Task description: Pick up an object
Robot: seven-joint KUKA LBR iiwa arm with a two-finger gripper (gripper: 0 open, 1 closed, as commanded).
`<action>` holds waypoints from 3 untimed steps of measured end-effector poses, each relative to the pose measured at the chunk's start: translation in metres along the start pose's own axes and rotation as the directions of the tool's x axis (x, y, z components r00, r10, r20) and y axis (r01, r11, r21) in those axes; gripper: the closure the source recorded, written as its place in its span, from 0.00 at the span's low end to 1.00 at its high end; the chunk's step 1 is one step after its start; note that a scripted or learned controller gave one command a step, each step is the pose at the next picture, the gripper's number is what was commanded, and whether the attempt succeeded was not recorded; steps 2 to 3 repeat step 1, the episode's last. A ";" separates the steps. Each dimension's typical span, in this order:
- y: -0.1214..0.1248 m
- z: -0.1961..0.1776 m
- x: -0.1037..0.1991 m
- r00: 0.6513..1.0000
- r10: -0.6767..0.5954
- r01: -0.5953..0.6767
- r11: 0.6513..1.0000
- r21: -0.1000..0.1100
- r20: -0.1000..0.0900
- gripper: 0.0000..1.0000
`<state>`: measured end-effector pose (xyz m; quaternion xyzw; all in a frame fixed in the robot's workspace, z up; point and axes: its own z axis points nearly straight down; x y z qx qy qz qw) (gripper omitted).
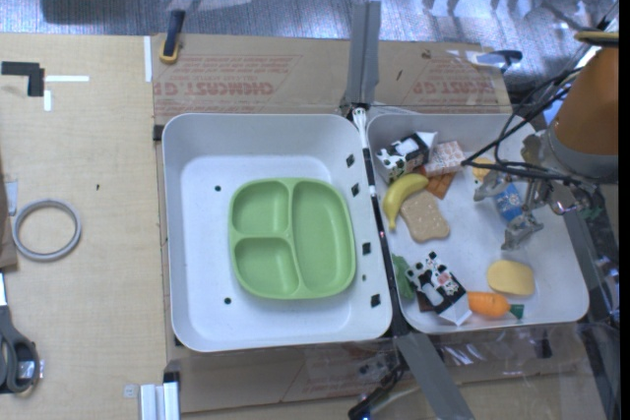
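My gripper [507, 210] hangs over the right part of the right bin [551, 315], its two metal fingers [522, 231] spread apart, so it looks open. A small blue and white packet [509, 201] lies between them; I cannot tell whether they touch it. To the left of the gripper lie a banana [402, 198] and a slice of bread [425, 219]. A pale yellow rounded item [512, 277] and a carrot [486, 305] sit towards the bin's front. Cow-patterned cartons rest at the back [404, 154] and the front [438, 285].
The left bin [197, 310] holds a green divided plate [293, 238]. A pinkish wafer [446, 155] lies at the back of the right bin. Cables [512, 138] run from the arm [591, 113] at the right. A grey ring [44, 229] lies on the bench at the left.
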<state>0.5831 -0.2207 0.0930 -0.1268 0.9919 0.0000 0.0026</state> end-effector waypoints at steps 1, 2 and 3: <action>-0.001 0.000 0.000 0.998 0.065 -0.065 0.998 0.000 0.001 0.00; -0.001 0.000 0.000 0.998 0.065 -0.065 0.998 0.000 0.001 0.00; -0.001 0.000 0.000 0.998 0.065 -0.065 0.998 0.000 0.001 0.00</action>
